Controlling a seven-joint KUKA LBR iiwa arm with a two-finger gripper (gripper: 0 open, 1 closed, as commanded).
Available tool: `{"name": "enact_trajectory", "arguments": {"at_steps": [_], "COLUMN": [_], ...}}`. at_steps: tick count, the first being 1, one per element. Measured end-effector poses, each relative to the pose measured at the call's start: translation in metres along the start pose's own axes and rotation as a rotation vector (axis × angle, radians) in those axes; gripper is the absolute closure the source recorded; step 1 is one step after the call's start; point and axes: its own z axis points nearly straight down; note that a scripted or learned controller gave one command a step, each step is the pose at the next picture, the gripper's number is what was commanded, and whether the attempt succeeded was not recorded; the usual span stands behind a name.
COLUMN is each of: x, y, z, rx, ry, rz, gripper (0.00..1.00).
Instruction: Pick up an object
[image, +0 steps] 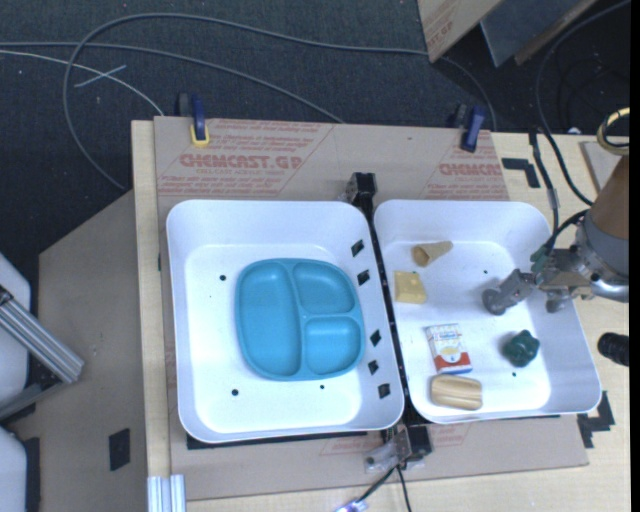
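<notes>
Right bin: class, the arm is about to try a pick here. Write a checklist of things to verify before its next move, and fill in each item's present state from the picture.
1. Objects are in the right bin to pick: ok. A cone, a cheese wedge, a packet, a bun and a green toy lie there.
2. Pincer is over that bin: ok.
3. Pincer holds nothing: cannot tell, its tip is too small to read.
4. Objects lie apart: ok, except packet and bun, which sit close.
5. Pincer is lined up on one object: not ok, it sits between them over bare floor.
</notes>
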Motion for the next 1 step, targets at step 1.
{"name": "enact_trajectory", "arguments": {"at_steps": [1], "x": [0.0005], "y": [0.0032], "z": [-0.0076], "rx": [-0.015], "ry": [-0.003], "rz": [-0.004], "gripper": [0.0]}}
